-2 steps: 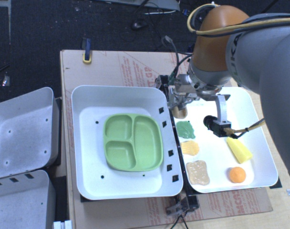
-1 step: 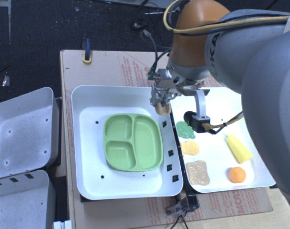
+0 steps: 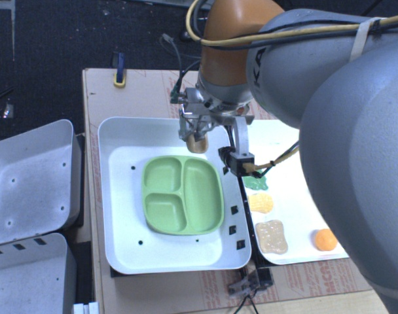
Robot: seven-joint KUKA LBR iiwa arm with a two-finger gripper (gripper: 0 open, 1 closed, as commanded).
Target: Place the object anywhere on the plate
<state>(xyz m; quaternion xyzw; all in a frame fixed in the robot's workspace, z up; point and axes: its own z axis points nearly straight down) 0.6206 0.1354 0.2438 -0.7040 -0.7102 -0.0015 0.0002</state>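
A green plate (image 3: 183, 195) with three compartments lay flat in the middle of the left bin (image 3: 120, 241), its rim clear of the bin walls on every side. The gripper (image 3: 196, 140) hung just past the plate's 12 o'clock edge, above the bin floor near the back wall, with the grey arm (image 3: 330, 77) and its orange band (image 3: 235, 34) sweeping in from 2 o'clock. A small brownish object (image 3: 198, 144) sat at the tip of the gripper, between the fingers as far as could be seen; the fingers looked closed narrowly about it, though the wrist hid most of them from above. That object was off the plate, just beyond its upper rim.

In the right bin (image 3: 297, 257), at 3 o'clock from the plate, several toy foods lay along the near wall: a green piece (image 3: 256, 183) at the top, a yellow corn-like piece (image 3: 261, 204) below it, a pale beige slab (image 3: 271, 236) below that, and an orange ball (image 3: 325, 240) farther toward 4 o'clock, well apart from the slab. A blue and yellow clamp (image 3: 120, 70) gripped the bench edge at 11 o'clock
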